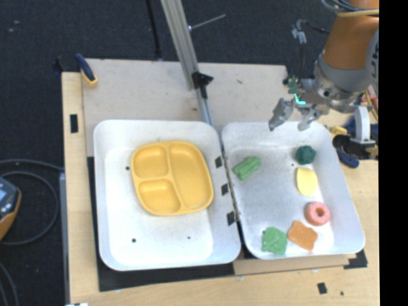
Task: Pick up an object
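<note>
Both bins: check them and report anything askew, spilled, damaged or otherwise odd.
Nothing stands out. The yellow divided tray lies flat in the left bin. In the right bin, six small toy pieces lie apart, none over the rim. The gripper hangs open above that bin's far edge.

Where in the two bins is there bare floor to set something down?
Right bin: bare middle, between the green pickle and yellow piece. Crowded along its right side and near edge, by the donut. Left bin: a strip around the yellow tray, widest at the near edge.
</note>
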Robot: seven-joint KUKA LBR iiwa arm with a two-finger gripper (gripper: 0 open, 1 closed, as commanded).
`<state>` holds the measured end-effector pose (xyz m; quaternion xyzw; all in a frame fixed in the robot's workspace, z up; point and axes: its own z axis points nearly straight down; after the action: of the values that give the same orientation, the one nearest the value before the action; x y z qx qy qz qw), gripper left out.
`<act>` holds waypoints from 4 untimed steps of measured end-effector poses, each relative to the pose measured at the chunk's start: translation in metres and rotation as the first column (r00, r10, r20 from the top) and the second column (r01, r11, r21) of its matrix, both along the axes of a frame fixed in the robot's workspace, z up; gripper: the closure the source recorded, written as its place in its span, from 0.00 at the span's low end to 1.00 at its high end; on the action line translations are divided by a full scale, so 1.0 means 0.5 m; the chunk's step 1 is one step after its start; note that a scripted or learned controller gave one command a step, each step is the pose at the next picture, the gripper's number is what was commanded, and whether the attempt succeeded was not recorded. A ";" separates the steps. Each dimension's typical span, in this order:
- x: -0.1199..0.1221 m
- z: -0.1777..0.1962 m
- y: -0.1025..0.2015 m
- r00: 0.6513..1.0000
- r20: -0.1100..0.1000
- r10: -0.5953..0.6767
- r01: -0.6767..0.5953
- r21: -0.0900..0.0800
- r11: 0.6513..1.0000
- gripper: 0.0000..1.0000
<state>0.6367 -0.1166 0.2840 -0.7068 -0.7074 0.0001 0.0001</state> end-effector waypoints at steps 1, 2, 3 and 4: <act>0.001 0.002 0.000 1.000 0.002 0.000 0.000 0.000 1.000 0.00; 0.009 -0.093 0.009 1.000 -0.002 0.003 -0.003 -0.001 1.000 0.00; 0.018 -0.186 -0.007 1.000 -0.002 -0.001 0.001 -0.002 1.000 0.00; 0.004 -0.306 -0.007 1.000 -0.002 -0.001 0.001 -0.001 1.000 0.00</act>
<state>0.6384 -0.1199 0.1310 -0.7071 -0.7071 0.0013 0.0005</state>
